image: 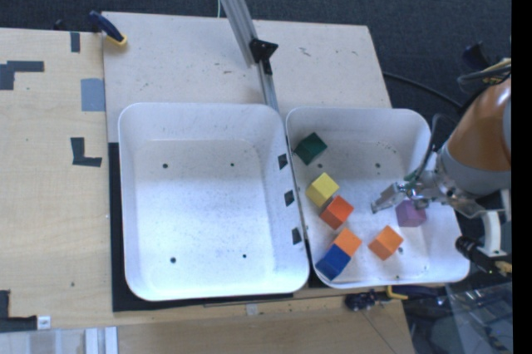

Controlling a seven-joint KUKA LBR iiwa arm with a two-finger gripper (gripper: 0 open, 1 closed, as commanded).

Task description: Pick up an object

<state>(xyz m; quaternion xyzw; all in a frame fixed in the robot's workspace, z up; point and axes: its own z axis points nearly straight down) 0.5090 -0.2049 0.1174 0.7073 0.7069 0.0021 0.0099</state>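
1. The gripper hangs low inside the right bin, near its right wall, at the end of the grey arm with its orange band.
2. Whether its fingers are apart or together cannot be told: they show as a blurred grey shape with nothing clearly between them.
3. A purple block lies just beside the gripper, on its near side and touching or almost touching the fingers; it looks like the piece being sought, but it cannot be called held.
4. A little farther toward the front rim sits an orange block, apart from the gripper.
5. To the gripper's left lies a red block, with a yellow block touching it on the far side.
6. Farther left and toward the front, another small orange block rests against a blue block.
7. Farthest from the gripper in this bin is a green block, up by the divider.
8. Beyond the divider lies the left bin.
9. Judged from this, the step in hand is the approach to a grasp.
10. The next move calls for centring over the purple block, straddling it with the fingers, closing and lifting straight up, clear of the wall.
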